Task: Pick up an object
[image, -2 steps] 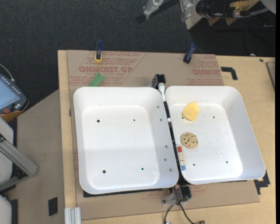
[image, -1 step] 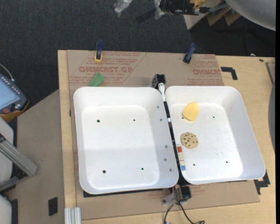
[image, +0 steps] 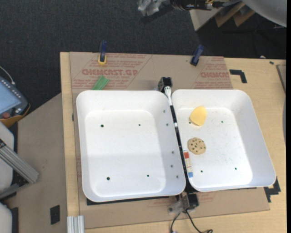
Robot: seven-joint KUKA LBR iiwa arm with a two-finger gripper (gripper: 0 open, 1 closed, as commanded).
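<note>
- Nearest the camera: left bin [image: 91,182]; right bin [image: 259,159] holds a cookie [image: 196,145] and a yellow piece [image: 198,116], apart, near its left wall.
- Gripper [image: 149,6], blurred at the top edge, appears raised; finger state cannot be told.
- Step: pre-approach. Next: descend over either object.

Two small objects lie in the right-hand white bin [image: 254,136], both in its left half, near the wall shared with the other bin. The first is a yellow wedge-shaped piece [image: 198,115], pale and smooth, rounded along its top and narrowing toward the bottom. It rests flat on the bin floor toward the far side. Just nearer the camera, apart from the wedge and not touching it, lies a round tan cookie [image: 196,145] speckled with dark chips. It also lies flat, face up, close to the left wall of the bin.
</note>
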